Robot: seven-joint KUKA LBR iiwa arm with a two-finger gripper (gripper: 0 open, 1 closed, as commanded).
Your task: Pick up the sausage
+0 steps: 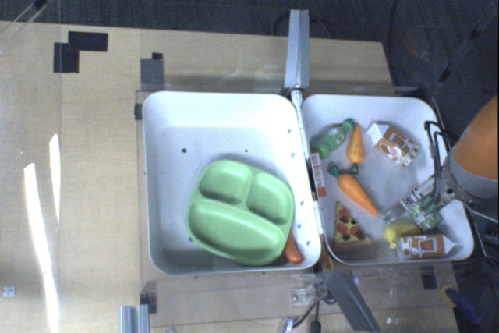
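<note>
Currently the gripper (422, 208) sits low in the right bin (460, 242), at the lower right of the frame, close above a yellow item (399, 231) and a small orange-and-white carton (423, 246); you cannot tell from this angle how its jaws stand, nor whether anything is in them. Note the target's place: the sausage (291, 250) appears to be the reddish-brown piece in the left bin (156, 168), at the lower edge of the green compartment plate (242, 211), tucked against the bin's right wall near the bottom corner. Arm and target are thus in different bins, well apart. Risks as judged from here: the gripper could close on the yellow item or the carton instead, being nearest those; once over the left bin, a descent could land on the plate's rim or the bin wall, since the sausage is wedged between them with little room for fingers, and a push could drive it further under the plate. Hard to read: most of the sausage is covered by the plate, so its length and lie are unknown, and the identification itself is tentative. Two carrots (357, 193), a green item (332, 138), a pizza slice (348, 224) and a second carton (392, 144) clutter the right bin. Most of the arm is cut off by the right frame edge.
</note>
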